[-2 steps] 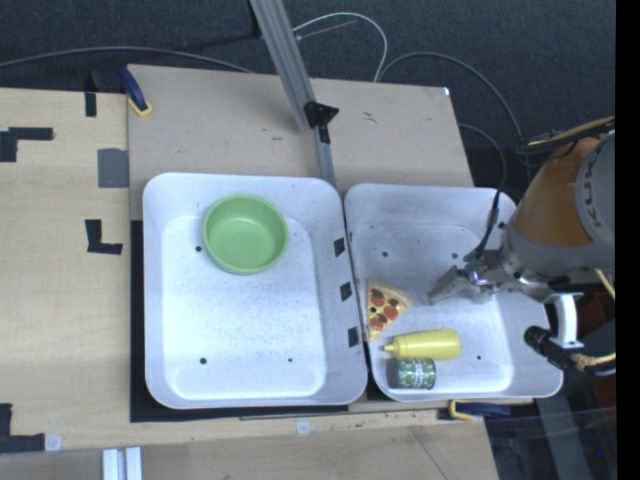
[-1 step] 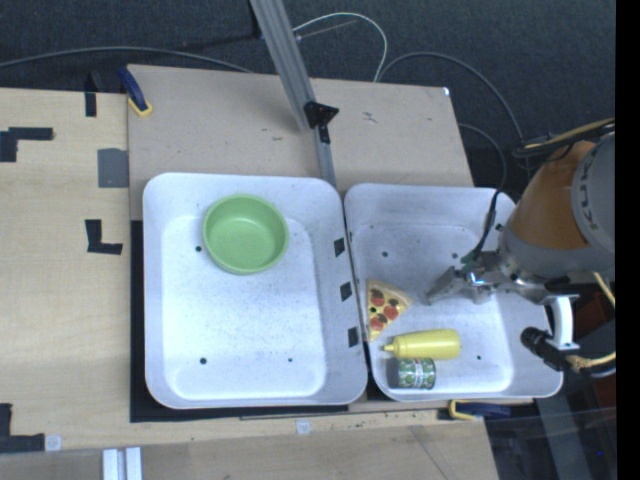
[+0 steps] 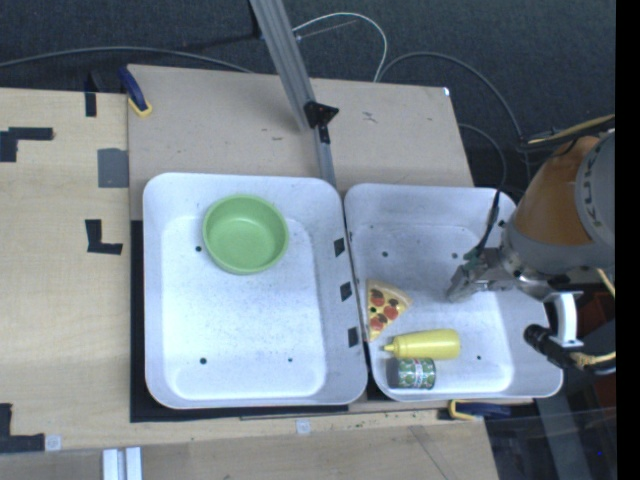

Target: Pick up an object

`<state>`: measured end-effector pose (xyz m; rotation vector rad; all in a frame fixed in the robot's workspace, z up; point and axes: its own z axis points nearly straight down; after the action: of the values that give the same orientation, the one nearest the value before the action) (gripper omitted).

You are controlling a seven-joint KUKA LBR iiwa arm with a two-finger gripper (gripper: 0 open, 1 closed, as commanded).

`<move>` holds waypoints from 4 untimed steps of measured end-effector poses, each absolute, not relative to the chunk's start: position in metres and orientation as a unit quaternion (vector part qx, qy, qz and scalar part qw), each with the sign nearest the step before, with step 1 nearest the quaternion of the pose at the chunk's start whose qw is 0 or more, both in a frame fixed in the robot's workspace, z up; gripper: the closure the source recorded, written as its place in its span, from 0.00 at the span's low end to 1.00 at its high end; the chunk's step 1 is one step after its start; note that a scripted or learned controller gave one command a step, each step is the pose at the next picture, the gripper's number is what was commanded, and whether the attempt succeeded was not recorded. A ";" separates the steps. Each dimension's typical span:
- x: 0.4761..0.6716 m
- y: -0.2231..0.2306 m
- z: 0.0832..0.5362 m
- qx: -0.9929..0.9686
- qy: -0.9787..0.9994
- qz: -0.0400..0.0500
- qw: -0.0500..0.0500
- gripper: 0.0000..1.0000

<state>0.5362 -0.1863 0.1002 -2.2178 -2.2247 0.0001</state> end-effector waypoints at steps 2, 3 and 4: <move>0.546 -0.179 0.211 -0.706 -0.708 -0.001 -0.002 1.00; 0.546 -0.179 0.215 -0.707 -0.708 0.000 0.000 1.00; 0.534 -0.121 0.221 -0.705 -0.709 0.000 0.001 1.00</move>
<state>0.5335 -0.1209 0.2211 -2.2128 -2.2266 -0.0002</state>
